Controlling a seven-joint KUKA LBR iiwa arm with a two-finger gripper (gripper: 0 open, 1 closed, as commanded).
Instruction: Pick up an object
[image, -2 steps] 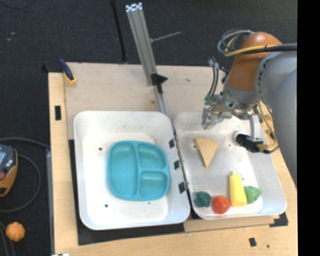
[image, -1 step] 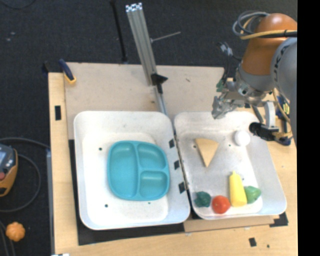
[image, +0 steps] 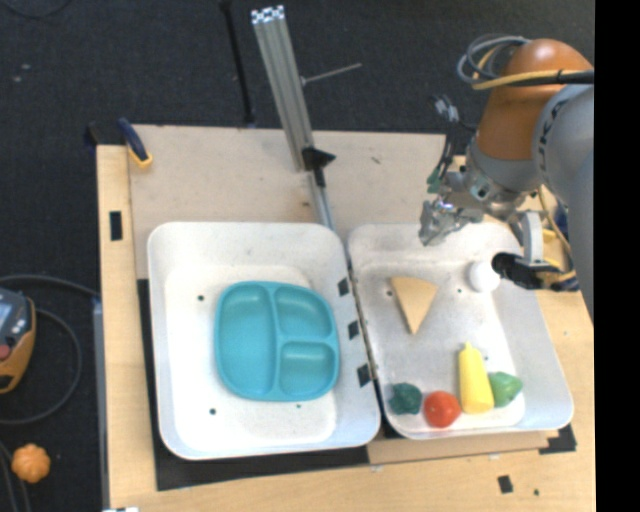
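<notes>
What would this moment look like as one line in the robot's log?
gripper: above right bin's far edge, holding nothing | wedge, bottle, tomato: in right bin | tray: left bin

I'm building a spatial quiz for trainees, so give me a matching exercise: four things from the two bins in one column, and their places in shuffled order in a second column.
Things:
1. turquoise divided plastic plate
2. tan wedge-shaped block
3. small red round toy
4. white ball

Places:
A. front edge of the right bin, between a dark green piece and a yellow bottle
B. middle of the left bin
C. back right of the right bin
D. upper middle of the right bin

Pairs: 1-B, 2-D, 3-A, 4-C
</notes>
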